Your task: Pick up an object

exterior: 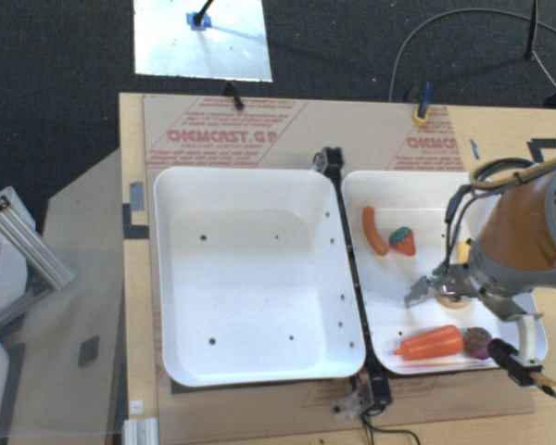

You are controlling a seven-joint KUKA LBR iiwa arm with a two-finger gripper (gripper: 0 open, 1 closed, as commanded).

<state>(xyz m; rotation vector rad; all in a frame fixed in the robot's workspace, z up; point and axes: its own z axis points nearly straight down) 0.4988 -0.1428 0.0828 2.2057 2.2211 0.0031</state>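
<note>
**Claw low in the right bin, nothing lifted yet**

The likeliest target, a smooth, tapered orange carrot (430,343), lay along the near wall of the right bin (389,193), with a small dark purple lump (477,342) touching its blunt end. Farther back from the carrot sat a curved orange sausage (374,231) and, just beside it, a rounded red toy with a green top (404,240), perhaps a strawberry. All looked like glossy moulded plastic.

The claw (435,290) hung just above the carrot, over bare bin floor between the carrot and the strawberry. Whether its fingers were spread or pressed together could not be told, and no object showed between them.

By my reading, this was the approach stage. The next move would call for shifting toward the carrot and straddling its narrow width. The carrot's rounded, slick body could slip sideways.

The left bin (181,193), beyond the divider from the carrot, was matte white plastic on a tabletop (287,128) covered in printed paper.
</note>
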